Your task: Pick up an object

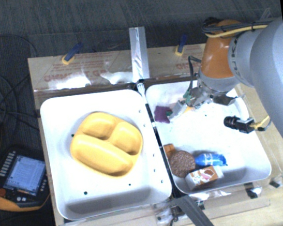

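The gripper (pixel 180 107) reaches low into the right bin (pixel 252 159), far-left corner, beside a purple object (pixel 161 114), presumably to grasp it.

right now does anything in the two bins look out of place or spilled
Nothing looks spilled or damaged. The big yellow object sits alone in the left bin; the small items cluster along the right bin's left and front sides.

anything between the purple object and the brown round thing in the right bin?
Camera view: bare white bin floor between purple object and brown round thing, save a small orange piece.
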Tool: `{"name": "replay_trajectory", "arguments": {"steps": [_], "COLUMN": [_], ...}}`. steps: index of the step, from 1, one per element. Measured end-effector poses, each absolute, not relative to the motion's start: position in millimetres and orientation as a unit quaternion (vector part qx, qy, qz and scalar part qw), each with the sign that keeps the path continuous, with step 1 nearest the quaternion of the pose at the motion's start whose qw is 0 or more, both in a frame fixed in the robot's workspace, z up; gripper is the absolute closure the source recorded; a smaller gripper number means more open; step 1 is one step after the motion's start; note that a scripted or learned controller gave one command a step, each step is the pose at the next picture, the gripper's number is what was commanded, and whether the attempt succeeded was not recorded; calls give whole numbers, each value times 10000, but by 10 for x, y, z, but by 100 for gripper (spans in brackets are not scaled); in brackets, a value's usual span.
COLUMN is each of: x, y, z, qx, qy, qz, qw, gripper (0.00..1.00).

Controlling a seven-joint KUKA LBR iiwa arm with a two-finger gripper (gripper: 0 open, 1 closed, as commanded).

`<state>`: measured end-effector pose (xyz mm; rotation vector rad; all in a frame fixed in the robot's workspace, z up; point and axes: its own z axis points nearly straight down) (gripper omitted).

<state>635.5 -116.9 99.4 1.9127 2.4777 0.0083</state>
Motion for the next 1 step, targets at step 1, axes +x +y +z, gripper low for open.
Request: {"name": "replay_trajectory", "arguments": {"steps": [1], "x": [6406], "y": [-284], "z": [1833], "qx": [6744], "qy": [7383], "qz": [-11], "qw": [-1], "gripper": [0]}}
